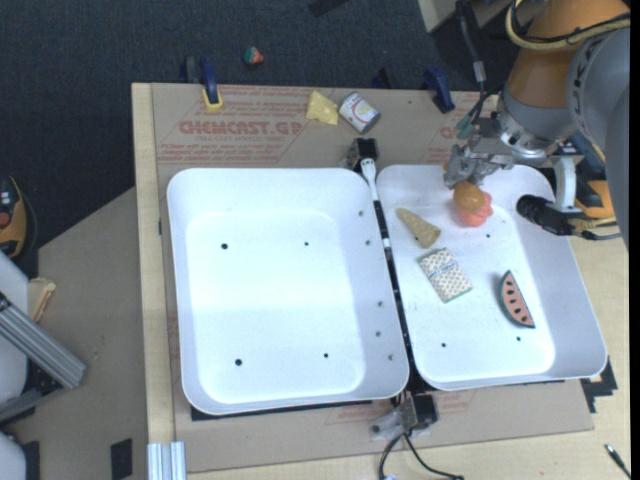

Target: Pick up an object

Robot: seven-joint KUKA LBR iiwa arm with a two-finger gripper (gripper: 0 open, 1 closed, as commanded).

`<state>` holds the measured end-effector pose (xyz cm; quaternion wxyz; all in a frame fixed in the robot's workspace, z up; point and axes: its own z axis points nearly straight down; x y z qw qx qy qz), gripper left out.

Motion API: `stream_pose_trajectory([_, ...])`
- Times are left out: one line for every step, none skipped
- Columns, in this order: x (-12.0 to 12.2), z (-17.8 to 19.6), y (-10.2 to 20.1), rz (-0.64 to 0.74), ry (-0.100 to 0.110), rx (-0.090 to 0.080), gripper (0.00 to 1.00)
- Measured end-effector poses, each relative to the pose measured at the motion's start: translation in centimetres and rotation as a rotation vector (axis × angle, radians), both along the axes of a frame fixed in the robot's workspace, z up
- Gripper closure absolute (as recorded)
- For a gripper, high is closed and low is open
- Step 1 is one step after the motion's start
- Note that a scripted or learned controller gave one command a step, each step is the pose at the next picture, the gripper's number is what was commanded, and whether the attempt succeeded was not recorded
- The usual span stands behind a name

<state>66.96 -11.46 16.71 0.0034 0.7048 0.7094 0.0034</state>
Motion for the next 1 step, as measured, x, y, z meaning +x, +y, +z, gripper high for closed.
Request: stream_pose_trajectory([-6.70,1.90,5.34,-0.003,0.016,0.003,1.00])
